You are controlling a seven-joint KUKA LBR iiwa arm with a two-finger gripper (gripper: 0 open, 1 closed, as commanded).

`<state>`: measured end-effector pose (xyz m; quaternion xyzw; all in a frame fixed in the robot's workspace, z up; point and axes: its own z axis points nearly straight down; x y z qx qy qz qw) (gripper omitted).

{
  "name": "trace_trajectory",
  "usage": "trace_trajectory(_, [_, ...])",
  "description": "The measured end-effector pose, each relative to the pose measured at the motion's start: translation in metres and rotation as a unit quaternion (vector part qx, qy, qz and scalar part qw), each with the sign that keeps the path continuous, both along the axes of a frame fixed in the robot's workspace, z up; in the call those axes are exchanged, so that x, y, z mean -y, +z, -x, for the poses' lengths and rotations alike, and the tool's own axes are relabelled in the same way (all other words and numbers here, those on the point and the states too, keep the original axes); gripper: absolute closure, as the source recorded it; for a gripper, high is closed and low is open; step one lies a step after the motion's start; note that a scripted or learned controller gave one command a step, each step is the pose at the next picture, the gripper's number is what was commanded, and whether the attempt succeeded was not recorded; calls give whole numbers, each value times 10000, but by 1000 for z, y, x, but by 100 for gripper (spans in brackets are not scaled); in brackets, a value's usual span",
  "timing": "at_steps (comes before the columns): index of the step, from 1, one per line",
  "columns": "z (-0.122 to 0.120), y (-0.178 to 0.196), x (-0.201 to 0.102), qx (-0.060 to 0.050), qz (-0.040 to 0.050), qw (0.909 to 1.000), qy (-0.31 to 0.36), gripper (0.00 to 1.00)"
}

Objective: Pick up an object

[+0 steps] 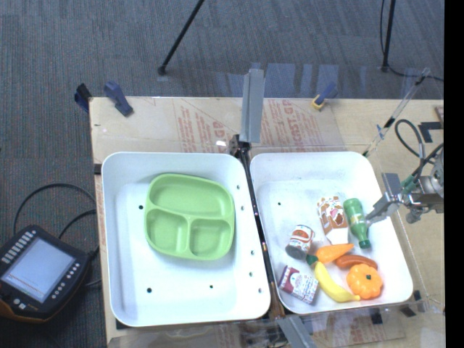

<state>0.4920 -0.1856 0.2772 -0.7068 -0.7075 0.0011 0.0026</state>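
The right bin (290,167) holds several toy foods. A green bottle (356,222) lies beside a small picture carton (332,214). In front of them are a tin can (300,239), a carrot (335,252), a red chili (356,262), a banana (331,282), an orange pumpkin (364,283) and a red box (299,283). My gripper (395,196) hangs over the bin's right rim, just right of the green bottle, with nothing visibly held.
The left bin (123,267) bears a green divided plate (191,217). A grey post (251,111) stands behind the seam between the bins. Cables trail at the far right near the arm (429,187). A teach pendant (36,269) lies on the floor at the left.
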Motion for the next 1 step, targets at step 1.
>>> trace_trajectory(1, [-56,-136,26,-2,-4,9996,-293,0])
